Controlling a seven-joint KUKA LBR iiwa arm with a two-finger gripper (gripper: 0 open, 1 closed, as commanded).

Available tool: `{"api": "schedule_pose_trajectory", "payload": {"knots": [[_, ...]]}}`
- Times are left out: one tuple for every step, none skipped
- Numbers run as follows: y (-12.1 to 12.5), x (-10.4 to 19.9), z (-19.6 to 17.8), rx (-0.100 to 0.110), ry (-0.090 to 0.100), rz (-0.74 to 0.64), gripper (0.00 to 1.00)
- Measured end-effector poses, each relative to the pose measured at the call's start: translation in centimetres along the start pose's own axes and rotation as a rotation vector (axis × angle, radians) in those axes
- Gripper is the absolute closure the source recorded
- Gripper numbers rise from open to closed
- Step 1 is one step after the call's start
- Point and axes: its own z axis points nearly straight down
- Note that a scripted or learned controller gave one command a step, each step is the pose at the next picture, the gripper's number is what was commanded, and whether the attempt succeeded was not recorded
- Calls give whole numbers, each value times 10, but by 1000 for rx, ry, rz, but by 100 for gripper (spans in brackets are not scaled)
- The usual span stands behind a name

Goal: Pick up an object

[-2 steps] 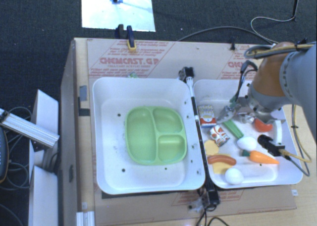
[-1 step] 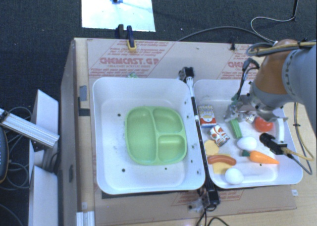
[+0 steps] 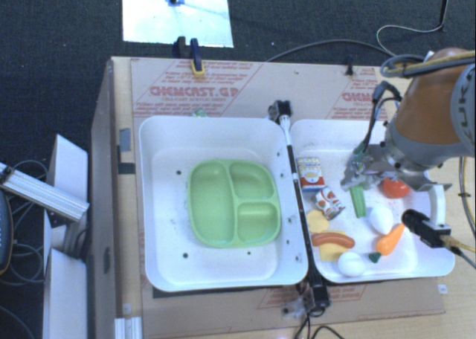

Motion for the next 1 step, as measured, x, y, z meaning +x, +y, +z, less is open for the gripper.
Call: {"api": "schedule_pose_trajectory", "payload": {"knots": [[-47, -9, -48, 1, -1, 3, 100]]}}
